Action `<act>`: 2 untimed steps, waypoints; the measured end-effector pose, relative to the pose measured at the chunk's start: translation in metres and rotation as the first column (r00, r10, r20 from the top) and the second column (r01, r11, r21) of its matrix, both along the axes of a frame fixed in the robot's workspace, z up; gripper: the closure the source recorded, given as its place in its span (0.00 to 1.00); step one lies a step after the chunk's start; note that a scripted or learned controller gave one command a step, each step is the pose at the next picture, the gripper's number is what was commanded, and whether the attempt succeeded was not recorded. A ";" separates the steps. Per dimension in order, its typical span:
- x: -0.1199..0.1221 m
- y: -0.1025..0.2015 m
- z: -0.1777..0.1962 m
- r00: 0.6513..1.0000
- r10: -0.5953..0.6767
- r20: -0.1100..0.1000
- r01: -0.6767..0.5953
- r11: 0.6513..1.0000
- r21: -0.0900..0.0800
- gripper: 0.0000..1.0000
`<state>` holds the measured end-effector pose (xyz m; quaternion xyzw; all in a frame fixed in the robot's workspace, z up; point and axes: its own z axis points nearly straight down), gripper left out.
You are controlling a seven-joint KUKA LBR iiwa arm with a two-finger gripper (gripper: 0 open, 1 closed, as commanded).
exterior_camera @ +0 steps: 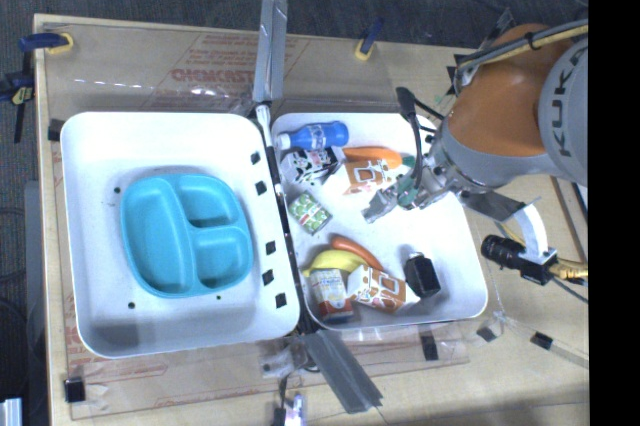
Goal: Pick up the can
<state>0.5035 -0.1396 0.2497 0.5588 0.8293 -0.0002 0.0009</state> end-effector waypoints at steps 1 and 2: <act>0.035 -0.014 0.034 0.986 0.164 -0.002 -0.164 0.986 0.000 1.00; -0.022 0.050 -0.027 0.974 0.227 -0.005 -0.227 0.974 0.002 1.00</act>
